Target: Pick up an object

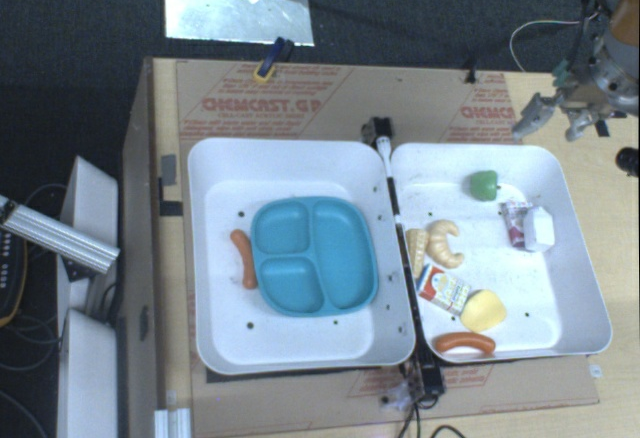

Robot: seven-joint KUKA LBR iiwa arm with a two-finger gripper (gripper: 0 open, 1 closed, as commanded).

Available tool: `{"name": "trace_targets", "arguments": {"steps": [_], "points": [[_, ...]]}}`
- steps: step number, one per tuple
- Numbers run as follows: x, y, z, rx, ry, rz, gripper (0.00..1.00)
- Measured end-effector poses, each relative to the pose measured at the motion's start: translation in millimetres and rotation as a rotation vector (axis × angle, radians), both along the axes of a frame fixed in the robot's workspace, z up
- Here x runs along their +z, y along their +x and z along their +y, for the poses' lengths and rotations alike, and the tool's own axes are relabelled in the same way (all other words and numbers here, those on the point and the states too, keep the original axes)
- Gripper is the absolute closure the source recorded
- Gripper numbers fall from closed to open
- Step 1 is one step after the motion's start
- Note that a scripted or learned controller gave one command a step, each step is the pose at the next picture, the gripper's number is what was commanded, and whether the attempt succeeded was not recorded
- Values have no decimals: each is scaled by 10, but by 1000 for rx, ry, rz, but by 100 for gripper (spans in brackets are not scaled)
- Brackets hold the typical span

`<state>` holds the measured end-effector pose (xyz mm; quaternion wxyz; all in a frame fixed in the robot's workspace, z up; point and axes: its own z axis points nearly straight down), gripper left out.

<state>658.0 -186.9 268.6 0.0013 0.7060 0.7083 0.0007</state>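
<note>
So the gripper (557, 119) is hanging up at the far right, above the bench and just past the top edge of the right bin (578, 226); its fingers look spread apart with nothing between them, though it's a bit blurry up there; the right bin has a green pepper-looking thing (483, 185), a crumpled wrapper (526, 225), a croissant (446, 241), a small red-and-white carton (441, 289), a yellow lemon-ish piece (482, 309) and a sausage (462, 344) near the front wall; the left bin (215, 226) holds a blue divided plate (312, 256) with another sausage (243, 259) lying just beside its left side.
</note>
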Motion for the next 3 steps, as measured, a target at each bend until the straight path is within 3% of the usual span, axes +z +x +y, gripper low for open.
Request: {"name": "trace_targets", "arguments": {"steps": [1, 2, 3], "points": [[-866, 106, 251, 2, 1, 2, 0], [-1855, 101, 264, 1, 2, 4, 0], [-1724, 123, 260, 4, -1, -3, 100]]}}
